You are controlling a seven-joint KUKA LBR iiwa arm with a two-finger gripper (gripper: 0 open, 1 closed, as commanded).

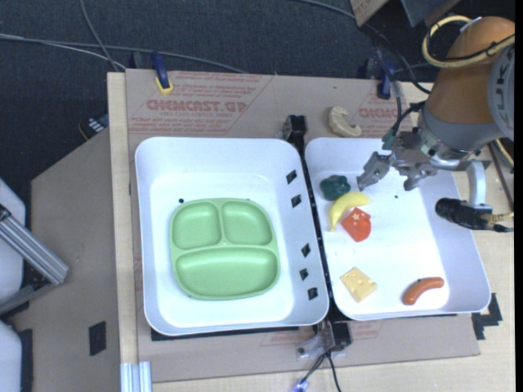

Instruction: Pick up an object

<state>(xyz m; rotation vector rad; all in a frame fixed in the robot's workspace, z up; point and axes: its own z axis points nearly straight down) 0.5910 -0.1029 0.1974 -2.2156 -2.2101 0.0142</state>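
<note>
In the right bin (458, 256) lie a dark green toy (333, 187), a yellow banana (345, 206), a red strawberry-like piece (357, 224), a cheese wedge (358, 283) and an orange sausage (422, 289). My gripper (391, 175) hangs over the bin's upper part, its two grey fingers spread apart with nothing between them. It is just right of the dark green toy and above the banana.
The left bin (151, 219) holds a green divided plate (225, 247). A beige curved piece (343, 122) lies on the cardboard behind the right bin. Black clips line the wall between the bins.
</note>
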